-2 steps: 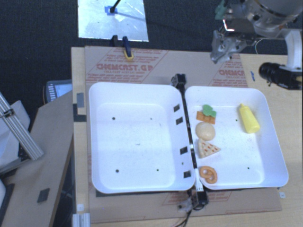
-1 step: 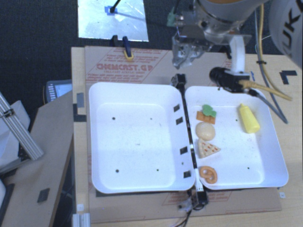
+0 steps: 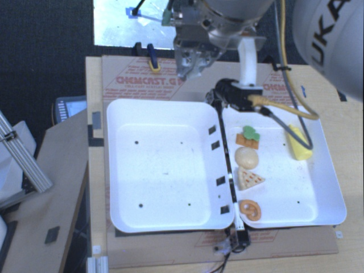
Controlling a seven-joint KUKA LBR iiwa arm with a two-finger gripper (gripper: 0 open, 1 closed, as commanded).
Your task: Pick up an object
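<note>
Nearest, by the front of the seam inside the right bin (image 3: 327,209): one brown pretzel (image 3: 250,210). Just beyond it, one pale wedge-shaped slice (image 3: 250,179), then one cream round ball (image 3: 247,157) touching or nearly touching the slice, then one orange piece with a green top (image 3: 249,136); four in a line beside the seam. Well apart from that line, near the right wall, one yellow block (image 3: 300,144), tilted. Five loose things in all, every one in the right bin. Alongside, the left bin (image 3: 165,110), two bins counted together, joined by four black clips (image 3: 220,181) down the seam. Under both, one cardboard sheet (image 3: 142,79) with red lettering. Farther back, at the far end of the seam, one black mount (image 3: 234,92) carrying one white post (image 3: 247,61), with one yellow cable (image 3: 287,73) looping over the right bin's far rim. Farthest, over the cardboard past the left bin's far rim, the gripper (image 3: 190,73), blurred; open or closed impossible to tell, nothing seen in its grasp.
</note>
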